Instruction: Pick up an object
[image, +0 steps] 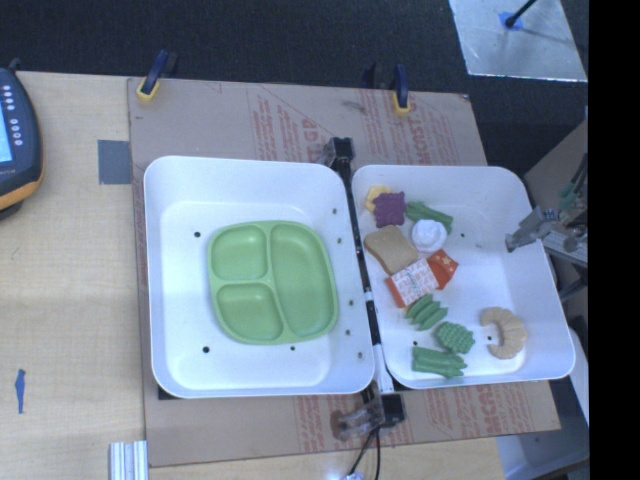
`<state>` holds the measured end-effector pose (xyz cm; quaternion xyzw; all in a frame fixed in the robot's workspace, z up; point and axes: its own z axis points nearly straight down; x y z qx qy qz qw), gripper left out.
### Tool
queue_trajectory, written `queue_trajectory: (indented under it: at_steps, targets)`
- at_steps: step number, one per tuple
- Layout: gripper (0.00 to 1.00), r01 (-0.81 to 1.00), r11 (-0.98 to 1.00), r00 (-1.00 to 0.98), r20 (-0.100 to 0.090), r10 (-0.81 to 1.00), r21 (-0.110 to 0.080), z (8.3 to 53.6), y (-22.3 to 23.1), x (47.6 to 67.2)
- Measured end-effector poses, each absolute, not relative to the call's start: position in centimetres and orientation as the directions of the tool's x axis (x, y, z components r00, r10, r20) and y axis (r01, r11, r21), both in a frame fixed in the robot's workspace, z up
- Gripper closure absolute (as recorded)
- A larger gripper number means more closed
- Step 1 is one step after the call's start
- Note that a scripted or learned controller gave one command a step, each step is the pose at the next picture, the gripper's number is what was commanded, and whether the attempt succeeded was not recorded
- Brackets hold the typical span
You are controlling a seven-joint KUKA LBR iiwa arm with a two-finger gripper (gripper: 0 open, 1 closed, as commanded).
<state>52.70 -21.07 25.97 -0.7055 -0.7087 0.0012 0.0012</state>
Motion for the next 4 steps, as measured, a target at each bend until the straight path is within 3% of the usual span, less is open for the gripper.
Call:
queue_trajectory:
  at_steps: [1,2,3,4]
  targets:
    - [0.00,1.000,0.011,-0.011,0.004,1.000,-0.011,17.3,-15.8,54.0]
    - [0.00,1.000,0.007,-0.007,0.003,1.000,0.002,9.2,-13.2,57.0]
    - [1.00,1.000,0.006,-0.006,-0.004,1.000,0.014,11.1,-13.6,57.3]
    - [1.00,1.000,0.012,-0.012,0.003,1.000,0.002,21.8,-1.9,55.4]
